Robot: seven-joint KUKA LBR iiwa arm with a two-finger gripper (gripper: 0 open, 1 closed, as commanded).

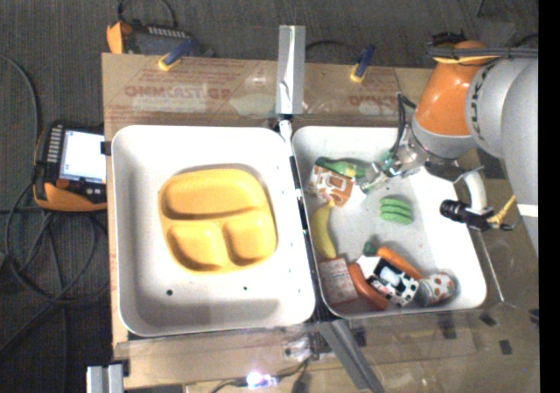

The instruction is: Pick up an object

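Dark carpet, two bins; we see gripper (382, 170) low over right bin (455, 247) clutter, jaw state unclear. Risk: crowded toys beside green piece (395, 209), so we snag nothing.

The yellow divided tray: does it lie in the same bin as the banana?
No. The yellow divided tray lies in the left bin, while the banana lies in the right bin among other small objects.

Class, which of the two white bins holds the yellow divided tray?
The left bin: the yellow tray lies inside it. The right bin holds small toys instead.
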